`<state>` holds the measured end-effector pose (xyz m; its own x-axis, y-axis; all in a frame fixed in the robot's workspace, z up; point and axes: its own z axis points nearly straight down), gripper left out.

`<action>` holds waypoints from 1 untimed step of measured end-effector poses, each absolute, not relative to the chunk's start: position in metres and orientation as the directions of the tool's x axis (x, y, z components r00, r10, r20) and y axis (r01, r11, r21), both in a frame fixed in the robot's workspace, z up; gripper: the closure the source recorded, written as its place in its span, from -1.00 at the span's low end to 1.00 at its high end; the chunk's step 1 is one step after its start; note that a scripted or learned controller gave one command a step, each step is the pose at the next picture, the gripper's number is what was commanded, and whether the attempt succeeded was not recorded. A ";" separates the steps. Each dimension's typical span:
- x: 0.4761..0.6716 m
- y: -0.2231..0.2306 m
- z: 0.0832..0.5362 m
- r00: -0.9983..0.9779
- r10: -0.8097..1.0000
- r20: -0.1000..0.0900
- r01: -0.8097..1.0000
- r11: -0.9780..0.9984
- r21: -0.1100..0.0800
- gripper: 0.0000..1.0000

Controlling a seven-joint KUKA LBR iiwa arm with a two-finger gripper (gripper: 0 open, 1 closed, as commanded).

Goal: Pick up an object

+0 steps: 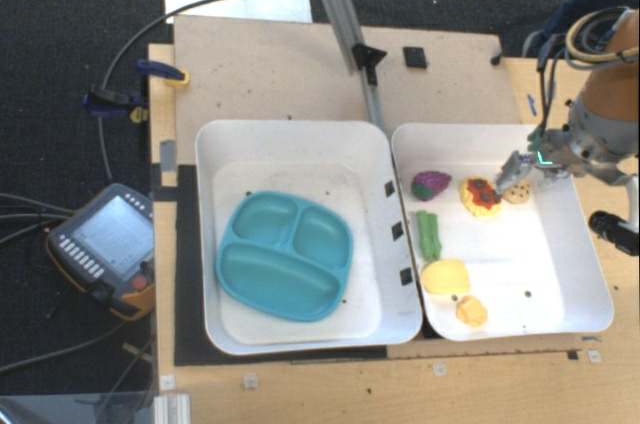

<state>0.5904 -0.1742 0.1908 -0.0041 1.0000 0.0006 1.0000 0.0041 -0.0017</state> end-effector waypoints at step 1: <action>0.591 -0.174 0.192 -0.005 1.000 0.000 1.000 0.005 0.001 -1.00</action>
